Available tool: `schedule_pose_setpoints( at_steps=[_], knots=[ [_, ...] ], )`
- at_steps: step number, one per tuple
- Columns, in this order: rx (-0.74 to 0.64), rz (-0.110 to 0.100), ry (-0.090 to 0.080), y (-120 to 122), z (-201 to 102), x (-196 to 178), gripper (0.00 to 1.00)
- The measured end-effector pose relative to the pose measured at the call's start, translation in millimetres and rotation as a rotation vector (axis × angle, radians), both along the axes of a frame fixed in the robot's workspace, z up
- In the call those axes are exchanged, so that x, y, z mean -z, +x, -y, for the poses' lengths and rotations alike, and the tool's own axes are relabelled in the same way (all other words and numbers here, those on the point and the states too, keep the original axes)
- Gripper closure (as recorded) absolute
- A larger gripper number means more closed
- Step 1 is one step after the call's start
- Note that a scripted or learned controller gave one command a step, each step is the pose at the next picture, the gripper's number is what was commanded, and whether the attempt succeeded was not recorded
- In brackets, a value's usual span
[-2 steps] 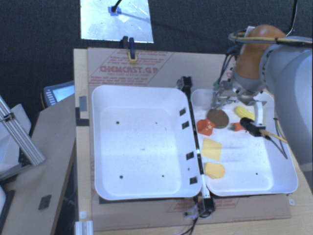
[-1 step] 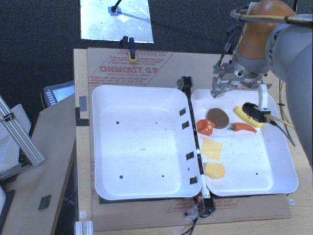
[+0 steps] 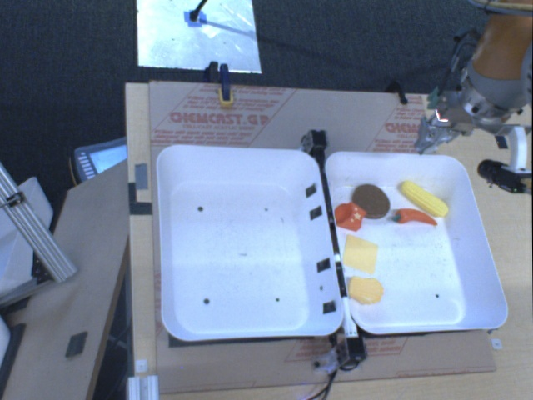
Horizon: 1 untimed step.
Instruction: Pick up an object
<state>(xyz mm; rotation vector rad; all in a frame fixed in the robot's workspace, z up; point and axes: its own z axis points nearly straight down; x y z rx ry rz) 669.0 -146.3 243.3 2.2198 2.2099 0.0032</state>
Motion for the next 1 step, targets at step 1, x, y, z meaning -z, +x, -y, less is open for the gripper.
schedule_pose_setpoints(
  at_steps=[1],
  knots=[
    [0.000,-0.004,0.001,-1.1,65.3,11.7,1.00]
  ],
)
